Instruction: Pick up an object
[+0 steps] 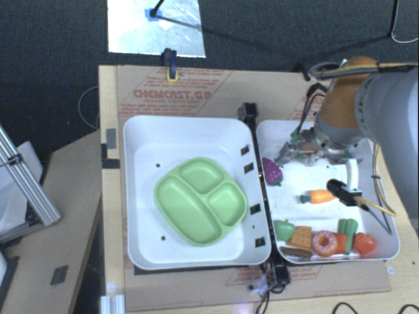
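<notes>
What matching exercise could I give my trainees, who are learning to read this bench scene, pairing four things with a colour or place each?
Things:
1. divided plate
2. toy grapes
3. doughnut
4. carrot

Descriptions:
A. orange, middle of the right bin
B. pale green, in the left bin
C. purple, by the right bin's left wall
D. pink, along the right bin's near edge

Pairs: 1-B, 2-C, 3-D, 4-A

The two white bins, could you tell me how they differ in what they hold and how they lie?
The left bin holds one thing, a green divided plate; the right bin holds several small toy foods, among them a purple fruit, a carrot and a doughnut. The arm's gripper hangs over the right bin, not the left bin. Both are shallow, white and lie side by side.
</notes>
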Controlling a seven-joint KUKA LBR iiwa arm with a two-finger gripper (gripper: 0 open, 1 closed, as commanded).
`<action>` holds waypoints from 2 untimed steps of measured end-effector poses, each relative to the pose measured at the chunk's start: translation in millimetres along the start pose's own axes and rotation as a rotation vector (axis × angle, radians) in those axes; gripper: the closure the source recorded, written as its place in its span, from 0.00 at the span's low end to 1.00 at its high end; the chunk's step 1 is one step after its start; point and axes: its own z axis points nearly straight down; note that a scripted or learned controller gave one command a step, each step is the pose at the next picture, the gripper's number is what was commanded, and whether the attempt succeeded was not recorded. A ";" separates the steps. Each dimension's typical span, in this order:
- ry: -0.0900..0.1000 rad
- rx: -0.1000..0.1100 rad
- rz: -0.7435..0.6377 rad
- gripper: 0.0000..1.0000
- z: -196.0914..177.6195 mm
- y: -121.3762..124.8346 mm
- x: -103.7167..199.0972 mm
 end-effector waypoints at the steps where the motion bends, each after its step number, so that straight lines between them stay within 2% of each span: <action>1: 0.000 -0.004 0.000 1.00 -11.3 0.9 0.0; 2: 0.000 -0.005 0.000 1.00 -63.5 10.1 -7.4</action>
